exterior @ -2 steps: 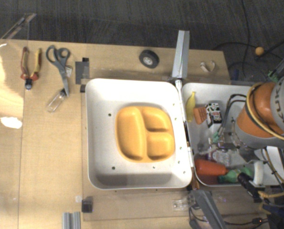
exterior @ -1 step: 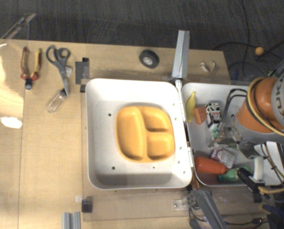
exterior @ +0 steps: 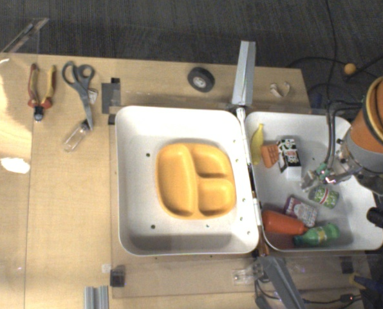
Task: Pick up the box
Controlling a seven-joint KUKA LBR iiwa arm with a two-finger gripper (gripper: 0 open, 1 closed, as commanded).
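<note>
Standing at the top of the right bin (exterior: 371, 240), the box (exterior: 289, 154) touches an orange packet (exterior: 270, 155) beside one banana (exterior: 257, 140). One carrot (exterior: 283, 223), one green bottle (exterior: 317, 235) and one pouch (exterior: 300, 209) lie lower down. Whether the gripper (exterior: 325, 177), near a green can (exterior: 327, 196), is apart or together cannot be told.

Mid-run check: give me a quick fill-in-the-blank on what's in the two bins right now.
The yellow divided tray lies in the ____ bin as the camera sees it.
The banana lies against the right bin's ____ wall.
The carrot lies beside a ____ bottle.
The small black-and-white box sits just right of the ____ packet.

Missing: left; left; green; orange
</note>
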